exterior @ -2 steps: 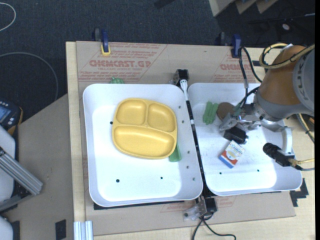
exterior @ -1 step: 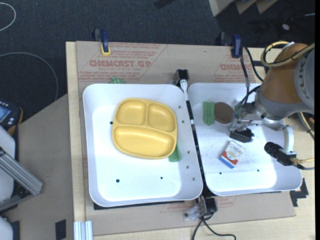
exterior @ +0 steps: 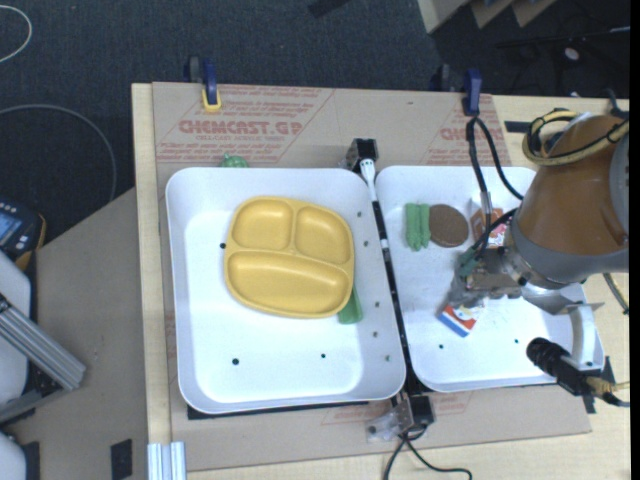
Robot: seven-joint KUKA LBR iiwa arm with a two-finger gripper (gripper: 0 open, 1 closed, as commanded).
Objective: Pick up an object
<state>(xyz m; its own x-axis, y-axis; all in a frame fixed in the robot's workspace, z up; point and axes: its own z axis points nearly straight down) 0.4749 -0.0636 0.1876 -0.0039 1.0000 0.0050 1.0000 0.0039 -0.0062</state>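
The left bin (exterior: pixel 200 298) holds a yellow divided plate (exterior: pixel 290 256) toward its 12 o'clock half, three compartments up. A green piece (exterior: pixel 350 310) peeks out from under the plate's 4 o'clock edge.

In the right bin (exterior: pixel 440 363), a green block (exterior: pixel 416 225) stands at about 11 o'clock, touching a brown round disc (exterior: pixel 449 226) at its 3 o'clock side. A small red, white and blue packet (exterior: pixel 458 319) lies near the middle of the bin floor. The claw (exterior: pixel 482 280) hangs low just at the packet's 1 o'clock; whether it is parted or pinched together cannot be told, and nothing is seen caught in it. The grey and orange arm (exterior: pixel 570 208) covers the bin's 3 o'clock side.

Both bins sit on a bench (exterior: pixel 250 128) of printed board, clamped at its 12 o'clock edge with blue clamps (exterior: pixel 208 80). Dark carpet (exterior: pixel 150 18) lies around, with cables trailing.
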